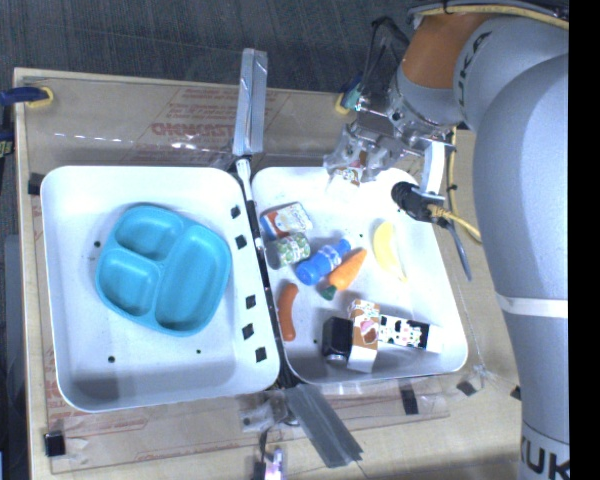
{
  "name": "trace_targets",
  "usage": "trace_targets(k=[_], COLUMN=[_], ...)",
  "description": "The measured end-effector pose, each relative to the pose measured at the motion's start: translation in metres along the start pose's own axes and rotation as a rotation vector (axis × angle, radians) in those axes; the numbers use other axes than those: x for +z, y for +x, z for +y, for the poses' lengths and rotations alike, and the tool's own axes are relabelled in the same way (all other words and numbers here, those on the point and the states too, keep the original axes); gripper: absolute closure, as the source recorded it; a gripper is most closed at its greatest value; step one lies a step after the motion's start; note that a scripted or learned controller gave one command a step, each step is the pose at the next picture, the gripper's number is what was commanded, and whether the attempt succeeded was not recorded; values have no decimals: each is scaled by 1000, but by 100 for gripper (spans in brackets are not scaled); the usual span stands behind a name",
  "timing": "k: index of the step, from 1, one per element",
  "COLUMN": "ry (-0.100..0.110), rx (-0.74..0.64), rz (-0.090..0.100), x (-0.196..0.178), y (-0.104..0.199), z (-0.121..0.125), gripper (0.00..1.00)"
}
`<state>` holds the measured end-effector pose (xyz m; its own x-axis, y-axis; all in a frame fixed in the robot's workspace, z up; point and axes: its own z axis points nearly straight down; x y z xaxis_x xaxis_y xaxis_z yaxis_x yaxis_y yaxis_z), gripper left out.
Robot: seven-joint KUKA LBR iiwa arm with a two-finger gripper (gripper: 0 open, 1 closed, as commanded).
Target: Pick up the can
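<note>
Lying on its side in the right bin (pixel 435 268), the can (pixel 285 249) sits near the divider, beside a blue bottle (pixel 317 264) and a carrot (pixel 342 272), with nothing gripping it. The gripper (pixel 365 158) hangs over the bin's far edge, well apart from it; whether its jaws are spread or closed I cannot tell, so the whole pick looks still ahead.

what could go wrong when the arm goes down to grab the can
The can lies on its side, packed against the packet and the blue bottle, close to the right bin's left wall, so the fingers may catch a neighbour instead. Being round, it could also roll away when touched. The gripper hangs at the bin's far edge, well off the can.
</note>
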<state>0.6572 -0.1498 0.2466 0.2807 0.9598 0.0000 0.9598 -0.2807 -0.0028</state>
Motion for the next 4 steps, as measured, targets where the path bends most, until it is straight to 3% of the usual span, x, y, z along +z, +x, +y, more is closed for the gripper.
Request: trace_targets(k=[1,2,3,4], ry=[4,4,2,0], rx=[152,225,349,89], rz=[0,-2,0,-1], x=[22,22,-52,-59], y=[34,84,61,61], z=[-11,-74,-62,-19], gripper=[100,100,100,100])
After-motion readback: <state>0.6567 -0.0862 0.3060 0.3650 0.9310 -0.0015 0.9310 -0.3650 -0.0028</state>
